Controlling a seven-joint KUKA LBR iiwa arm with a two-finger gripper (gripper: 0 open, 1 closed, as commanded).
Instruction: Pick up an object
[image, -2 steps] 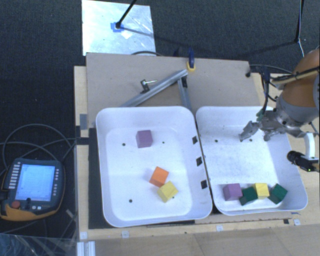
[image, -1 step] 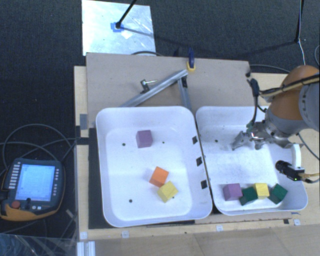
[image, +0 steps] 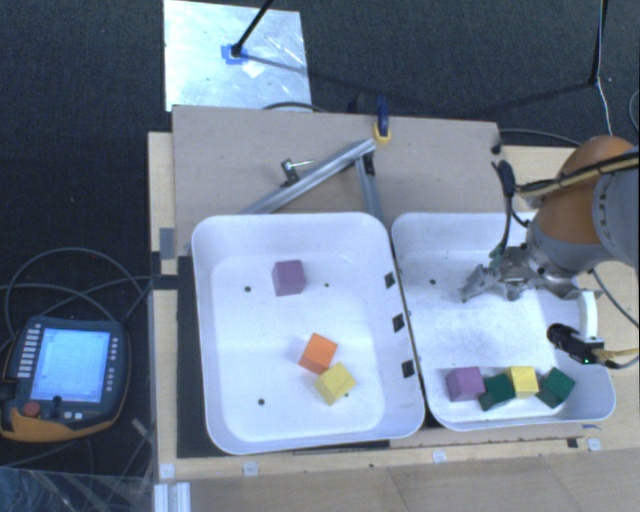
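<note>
The gripper (image: 487, 280) is hanging low over the far part of the right bin (image: 440, 235), its fingers spread apart with nothing between them. The nearest blocks are sitting well apart from it, lined along that bin's near wall: a purple block (image: 464, 383), a dark green one (image: 495, 390), a yellow one (image: 523, 379) and another green (image: 557, 385). They are packed touching, so I reckon a finger could land on a neighbour or jam against the wall, nudging the row instead of gripping. In the left bin (image: 215, 240), a purple (image: 289, 277), an orange (image: 318, 352) and a yellow block (image: 336, 382) are lying.
</note>
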